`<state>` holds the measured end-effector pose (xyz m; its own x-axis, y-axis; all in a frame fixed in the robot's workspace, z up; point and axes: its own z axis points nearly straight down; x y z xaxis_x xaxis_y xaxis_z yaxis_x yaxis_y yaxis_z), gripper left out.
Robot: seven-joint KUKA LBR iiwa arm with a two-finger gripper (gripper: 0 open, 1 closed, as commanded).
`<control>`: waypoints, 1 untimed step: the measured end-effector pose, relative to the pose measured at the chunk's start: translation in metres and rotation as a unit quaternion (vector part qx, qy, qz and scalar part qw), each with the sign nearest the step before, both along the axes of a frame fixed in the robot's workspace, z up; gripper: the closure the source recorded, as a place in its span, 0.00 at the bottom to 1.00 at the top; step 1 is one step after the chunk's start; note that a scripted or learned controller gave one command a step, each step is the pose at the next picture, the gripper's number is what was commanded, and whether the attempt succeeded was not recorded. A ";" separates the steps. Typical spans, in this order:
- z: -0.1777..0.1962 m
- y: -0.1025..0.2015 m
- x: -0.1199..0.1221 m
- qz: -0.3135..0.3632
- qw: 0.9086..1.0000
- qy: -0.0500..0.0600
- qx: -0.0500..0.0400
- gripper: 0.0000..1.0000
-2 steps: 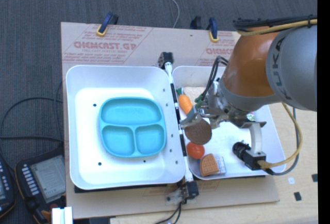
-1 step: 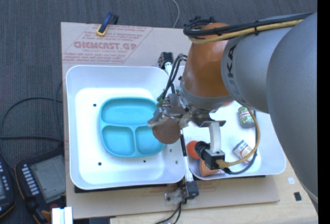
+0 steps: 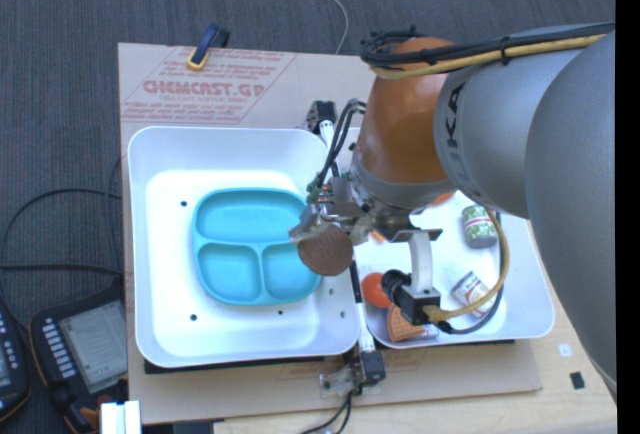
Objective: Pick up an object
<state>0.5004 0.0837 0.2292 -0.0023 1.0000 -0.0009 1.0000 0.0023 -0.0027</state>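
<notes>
My gripper (image 3: pixel 322 230) hangs over the wall between the two bins, at the right edge of the left bin (image 3: pixel 140 222). A brown round disc (image 3: pixel 326 252) sits between its fingertips, and the gripper is shut on it. The disc overlaps the right rim of a blue divided plate (image 3: pixel 240 242) lying in the left bin. The bulky orange and grey wrist (image 3: pixel 410 132) hides much of the right bin (image 3: pixel 540 314).
In the right bin lie a green can (image 3: pixel 480 227), an orange ball (image 3: pixel 373 288), a white and yellow packet (image 3: pixel 468 288) and a brown piece (image 3: pixel 403 328) near the front wall. A blue clip (image 3: pixel 207 42) rests on the cardboard behind the bins.
</notes>
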 end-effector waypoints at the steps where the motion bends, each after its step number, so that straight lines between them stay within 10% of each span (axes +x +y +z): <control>1: 0.009 0.000 0.000 0.000 1.000 0.000 0.000 1.00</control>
